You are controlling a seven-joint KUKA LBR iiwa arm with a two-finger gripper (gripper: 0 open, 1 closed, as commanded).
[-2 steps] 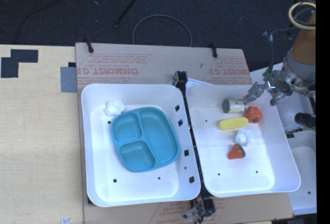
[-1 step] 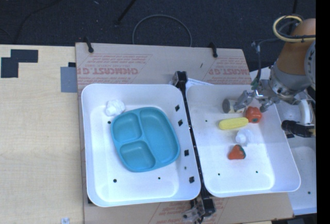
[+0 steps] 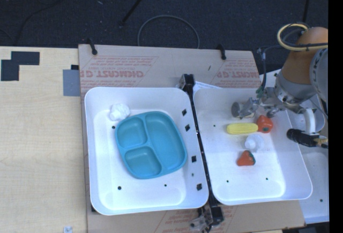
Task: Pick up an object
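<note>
Lying in the right bin (image 3: 289, 183), your yellow piece (image 3: 242, 128) sits just below the claw (image 3: 244, 109), whose fingers look spread and bare. Count two red pieces (image 3: 264, 123) around it, one white lump (image 3: 253, 142), one blue tray (image 3: 150, 144) leftward.

Two shallow white bins side by side, blue three-compartment plastic tray (image 3: 150, 144) and white crumpled lump (image 3: 118, 111) in the left bin (image 3: 102, 183), yellow oblong block (image 3: 241, 128), two orange-red pieces (image 3: 264, 123) (image 3: 246, 158) in the right bin (image 3: 278, 183), metal two-finger gripper (image 3: 244, 109) at its far side.
</note>
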